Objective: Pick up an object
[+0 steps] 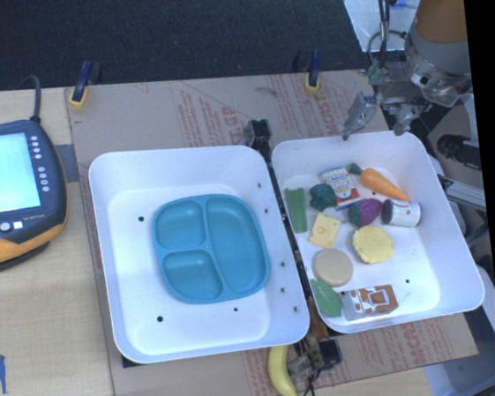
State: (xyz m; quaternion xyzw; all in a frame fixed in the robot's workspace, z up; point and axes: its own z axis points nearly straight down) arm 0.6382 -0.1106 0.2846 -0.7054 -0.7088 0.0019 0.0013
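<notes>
My gripper [374, 125] hangs above the far rim of the right bin [454, 253], open, with nothing between its fingers. Below it the bin holds several toy foods: an orange carrot [383, 184], a dark green broccoli [322, 197], a purple piece [367, 213], a small can [402, 213], a yellow cheese wedge [326, 229], a yellow round [373, 244], a beige round [333, 268], a green strip [296, 209] and a small carton [369, 301]. The carrot lies nearest the gripper, a little toward the front.
The left bin [120, 251] holds a blue divided plate [210, 247]. A banana [283, 373] lies on the cardboard in front of the bins. A teach pendant [7, 189] sits at the far left. Clamps stand along the back edge.
</notes>
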